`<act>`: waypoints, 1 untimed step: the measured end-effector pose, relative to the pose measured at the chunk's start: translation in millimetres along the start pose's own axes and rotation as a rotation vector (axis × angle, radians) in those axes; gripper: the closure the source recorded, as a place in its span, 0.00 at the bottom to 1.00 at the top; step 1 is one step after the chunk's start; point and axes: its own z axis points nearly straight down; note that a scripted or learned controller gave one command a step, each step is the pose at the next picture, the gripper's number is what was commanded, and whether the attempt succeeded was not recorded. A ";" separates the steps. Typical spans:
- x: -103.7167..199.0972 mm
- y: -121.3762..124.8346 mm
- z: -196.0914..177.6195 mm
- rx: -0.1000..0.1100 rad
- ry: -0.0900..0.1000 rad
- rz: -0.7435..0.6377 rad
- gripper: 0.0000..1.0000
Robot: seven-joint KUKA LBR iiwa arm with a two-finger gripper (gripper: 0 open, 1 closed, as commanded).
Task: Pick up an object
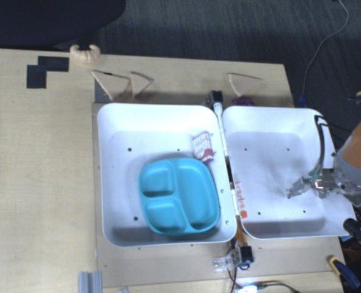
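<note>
A blue divided plate (pixel 179 195) lies in the left bin (pixel 116 163), toward its front. Just behind the plate, by the bin's right wall, sits a small white and red packet (pixel 203 146). My gripper (pixel 297 189) hangs over the right part of the right bin (pixel 272 133), its tips pointing left, with nothing visible between them. The grey arm with its orange band (pixel 358 148) comes in from the right edge.
A divider strip (pixel 226 157) runs between the two bins. Behind the bins stand folded cardboard tabs (pixel 131 81). A black cable (pixel 322 145) hangs along the right bin's right side. Wires and a clip (pixel 238 258) lie at the bench's front edge.
</note>
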 end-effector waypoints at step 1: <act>0.4 2.0 -11.4 -0.005 -0.001 -0.001 1.00</act>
